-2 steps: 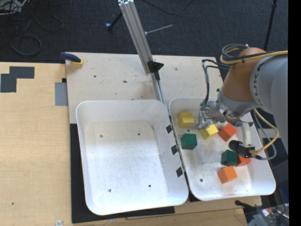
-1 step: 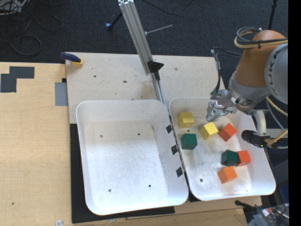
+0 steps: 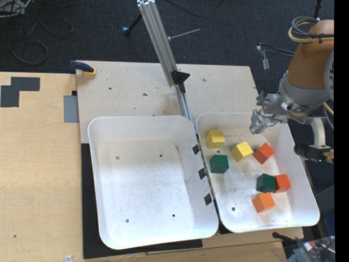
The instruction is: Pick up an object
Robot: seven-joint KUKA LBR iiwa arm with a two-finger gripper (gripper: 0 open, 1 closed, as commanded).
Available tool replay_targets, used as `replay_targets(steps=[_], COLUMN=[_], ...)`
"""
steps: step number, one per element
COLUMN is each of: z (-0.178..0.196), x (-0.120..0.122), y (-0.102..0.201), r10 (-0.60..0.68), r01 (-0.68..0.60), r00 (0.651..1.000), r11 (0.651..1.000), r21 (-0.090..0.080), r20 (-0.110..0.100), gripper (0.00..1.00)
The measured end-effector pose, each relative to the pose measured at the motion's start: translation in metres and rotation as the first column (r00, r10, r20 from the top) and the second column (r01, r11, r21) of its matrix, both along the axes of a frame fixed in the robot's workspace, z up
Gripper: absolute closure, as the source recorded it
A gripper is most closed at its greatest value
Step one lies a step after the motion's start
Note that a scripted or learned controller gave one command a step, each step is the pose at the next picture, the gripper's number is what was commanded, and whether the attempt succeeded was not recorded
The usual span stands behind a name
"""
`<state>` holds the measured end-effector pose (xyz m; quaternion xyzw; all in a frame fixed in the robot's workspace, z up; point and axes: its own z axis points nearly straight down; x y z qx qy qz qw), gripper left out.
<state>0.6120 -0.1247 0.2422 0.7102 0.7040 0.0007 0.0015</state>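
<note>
The arm [image 3: 308, 64] is reaching in from the right, and its hand [image 3: 260, 121] is hanging over the far edge of the right bin [image 3: 305, 212], near that bin's far right corner; how far the hand is open is not something I can tell, and no block is showing in it. The right bin is holding seven blocks: a yellow block [image 3: 215, 138] is sitting near its far left corner, a second yellow block [image 3: 241, 151] is lying toward the middle with a red block [image 3: 263, 153] just beside it, and a green block [image 3: 219, 164] is resting by the left wall. Nearer the front right, a dark green block [image 3: 266, 183] is touching a red-orange block [image 3: 282, 183], and an orange block [image 3: 264, 202] is sitting just in front of them. The left bin [image 3: 103, 146] is sitting alongside on the bench [image 3: 131, 89].
</note>
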Motion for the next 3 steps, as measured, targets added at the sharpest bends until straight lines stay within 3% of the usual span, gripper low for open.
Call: replay_targets(steps=[1,3], z=[0.044,0.003], x=[0.001,0.015], y=[-0.001,0.109], r10=[0.012,0.013], r01=[-0.012,-0.013], r00=[1.0,1.0], r11=[1.0,1.0], r21=[0.0,0.004], r20=[0.0,-0.008], gripper=[1.0,1.0])
